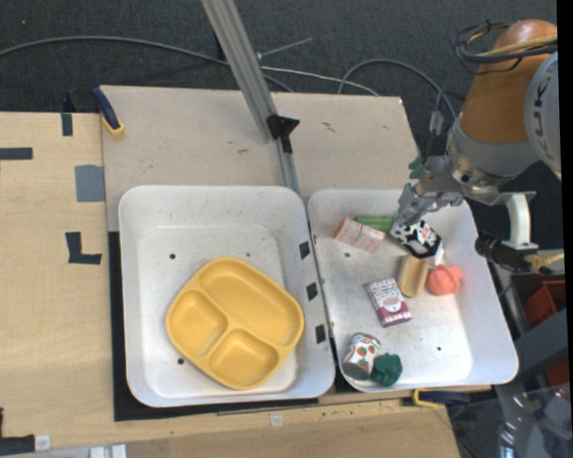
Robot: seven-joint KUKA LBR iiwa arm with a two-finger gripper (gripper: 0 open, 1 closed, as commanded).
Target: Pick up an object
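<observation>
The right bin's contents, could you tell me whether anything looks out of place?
Mostly no. A cup-like item and a green object sit up on the right bin's front rim rather than on its floor; the rest lies loose inside.

This looks like a robotics lab and not a home. An industrial arm (pixel 507 84), grey and orange, stands at a plain plywood bench (pixel 44 279) marked with pieces of dark tape (pixel 79 247). Loose cables (pixel 356 75) lie on the dark carpet behind. An aluminium profile post (pixel 248 70) rises from the bench at a slant. Two shallow white bins (pixel 136 219) sit side by side, holding a yellow divided plate (pixel 235 321) and small toy-like items (pixel 388 301).
</observation>
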